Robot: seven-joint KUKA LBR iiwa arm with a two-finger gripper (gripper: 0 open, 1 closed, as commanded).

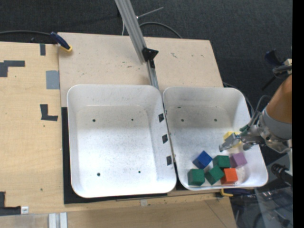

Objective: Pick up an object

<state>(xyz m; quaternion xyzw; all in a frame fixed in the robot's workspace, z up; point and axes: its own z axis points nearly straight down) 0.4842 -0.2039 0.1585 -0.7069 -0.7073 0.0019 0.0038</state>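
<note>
Over the right bin (175, 99), near its right wall, hangs the gripper (231, 143) of the arm (280, 115), which reaches in from the right side. Its fingers spread apart toward the left, and between them nothing is held. A small yellow piece (229, 136) lies just beside the fingertips (whether it touches them I cannot tell).

All the blocks sit in the front right corner of this bin, close together. A blue block (203, 159) is the one most to the left and back of the group. Along the front wall stand a dark green block (195, 176), a second green block (214, 175) and an orange block (230, 175), side by side. Behind them is a third green block (222, 162), and next to it, toward the right wall, a purple block (238, 159), which lies just under the gripper.

Next to it, the left bin (76, 99) touches the right one along the middle edge, and both stand on the bench (28, 127). A metal rail (128, 18) runs slanted from the back edge of the bench down to where the two bins meet
</note>
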